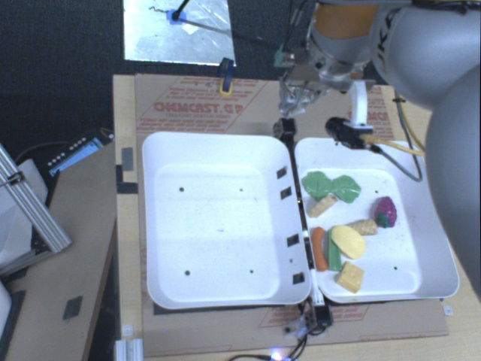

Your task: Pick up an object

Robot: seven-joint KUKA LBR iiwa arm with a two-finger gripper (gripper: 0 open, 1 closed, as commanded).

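Grey metal gripper (295, 105) hangs above the bins' far edge; whether it is open cannot be told.
Glossy plastic food, including a smooth yellow lemon (348, 241), lies in the right bin (421, 277).

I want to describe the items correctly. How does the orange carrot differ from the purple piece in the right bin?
The carrot is orange, long and thin; the purple piece is dark purple, short and rounded. The carrot lies by the bin's left wall, touching a green item; the purple piece lies apart, further right. Both are small food-like items lying in the right bin.
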